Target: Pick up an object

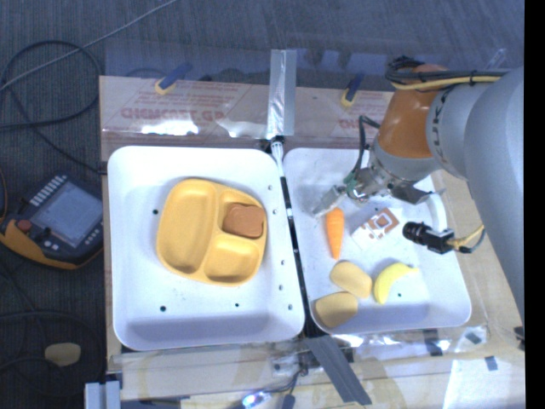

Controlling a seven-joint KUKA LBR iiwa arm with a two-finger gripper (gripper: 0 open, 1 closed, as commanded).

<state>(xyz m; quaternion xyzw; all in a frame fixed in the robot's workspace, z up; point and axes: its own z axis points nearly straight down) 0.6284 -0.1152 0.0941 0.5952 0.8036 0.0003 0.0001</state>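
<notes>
My gripper hangs low over the back left part of the right bin, just above the upper tip of an orange carrot. The carrot lies lengthwise on the bin floor and nothing is visibly held. Nearer the front lie a pale yellow potato-like piece, a second one and a yellow banana. A small white and brown packet rests to the right of the carrot.
The left bin holds a yellow divided plate with a brown round piece in one compartment. A raised divider separates the bins. A black cable fitting sticks out beside the wrist. A pendant lies on the floor at left.
</notes>
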